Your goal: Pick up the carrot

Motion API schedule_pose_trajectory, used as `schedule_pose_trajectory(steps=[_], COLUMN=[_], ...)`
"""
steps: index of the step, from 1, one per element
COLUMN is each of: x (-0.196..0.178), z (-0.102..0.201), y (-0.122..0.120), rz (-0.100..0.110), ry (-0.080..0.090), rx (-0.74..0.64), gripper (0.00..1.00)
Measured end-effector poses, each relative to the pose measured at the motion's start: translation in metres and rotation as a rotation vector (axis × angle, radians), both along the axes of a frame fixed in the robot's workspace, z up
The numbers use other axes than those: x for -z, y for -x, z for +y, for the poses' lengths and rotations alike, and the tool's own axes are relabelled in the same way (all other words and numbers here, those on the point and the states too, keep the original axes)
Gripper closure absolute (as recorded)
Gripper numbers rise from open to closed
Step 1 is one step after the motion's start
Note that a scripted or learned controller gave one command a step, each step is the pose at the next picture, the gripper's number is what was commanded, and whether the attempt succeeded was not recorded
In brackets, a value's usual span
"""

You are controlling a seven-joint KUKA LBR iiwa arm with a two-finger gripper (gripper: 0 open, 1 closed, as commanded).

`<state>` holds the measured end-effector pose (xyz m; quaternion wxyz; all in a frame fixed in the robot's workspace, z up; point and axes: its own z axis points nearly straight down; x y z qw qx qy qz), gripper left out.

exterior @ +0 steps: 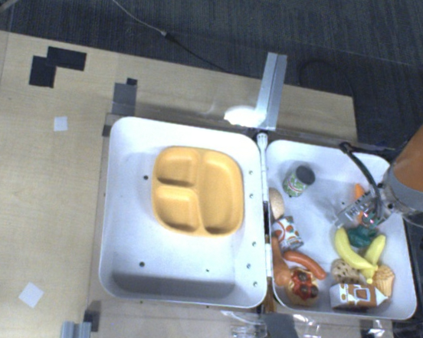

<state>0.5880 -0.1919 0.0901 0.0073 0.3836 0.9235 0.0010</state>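
The right bin (328, 166) holds a heap of toy food. An orange tapered piece that looks like the carrot (279, 264) lies along the bin's left wall, near the front, beside a red sausage (304, 260). My gripper (359, 213) hangs low over the right part of this bin, just above a teal piece (358, 238) and two bananas (355, 254). It is well to the right of the carrot. A small orange bit (359, 191) shows right beside the gripper; I cannot make out what it is.
A green-labelled can (298, 180) stands at the bin's back. A small carton (353, 296), a red fruit (303, 286) and a cone-like piece (384, 280) fill the front. The left bin (127, 192) holds a yellow divided plate (196, 189).
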Motion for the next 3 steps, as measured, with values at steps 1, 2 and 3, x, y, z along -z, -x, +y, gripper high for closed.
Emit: schedule_pose_trajectory(steps=[1, 2, 3], x=[0.0, -0.001, -0.001], z=[0.007, -0.015, -0.015], y=[0.014, 0.095, 0.095], rz=[-0.002, -0.003, -0.005], ry=[0.006, 0.011, 0.012], rx=[-0.335, -0.527, -0.526], gripper=[1.0, 1.0, 0.0])
